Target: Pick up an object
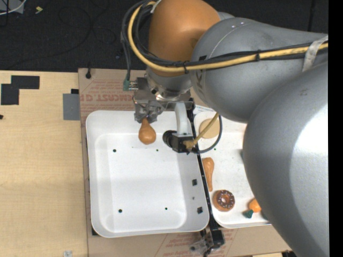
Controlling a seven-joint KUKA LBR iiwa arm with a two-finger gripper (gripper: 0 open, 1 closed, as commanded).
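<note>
My gripper (146, 115) hangs over the far edge of the left white bin (99, 175). An orange pear-shaped object (147, 133) hangs just below it, its narrow neck between the fingers. The gripper is shut on that neck. The grey arm and its orange band reach in from the right and hide much of the right bin (236, 154).
In the right bin lie an orange drumstick-shaped piece (208, 171), a chocolate donut (223, 199), a small orange and green item (252, 208) and a cream round object (208, 127). A black fitting (174, 140) sits at the divider between the bins. Cardboard and a wooden bench surround the bins.
</note>
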